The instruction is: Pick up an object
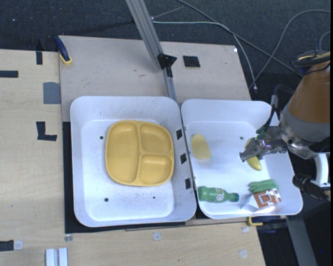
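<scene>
Arm: the grey arm with its orange band (315, 96) reaches in from the right edge and bends down over the right bin (227, 112).
Gripper: the gripper (252, 155) hangs low over the right side of the right bin, pointing left and down; a yellow object (255, 163) shows right at its tips, but whether the tool is clamped on it or merely above it I cannot tell.
Right bin contents: a pale yellow piece (200, 147) lies near the bin's left wall, well apart from the gripper; a green bottle (216, 194) lies on its side along the near wall; a green item (261, 185) and an orange-and-white packet (265, 199) sit together in the near right corner, just below the gripper.
Left bin: the left bin (89, 148) bears a yellow divided plate (139, 152) with three compartments, roughly in its middle.
Surroundings: a metal pole (147, 26) slants across the bench behind the bins; cables run over the dark floor.
</scene>
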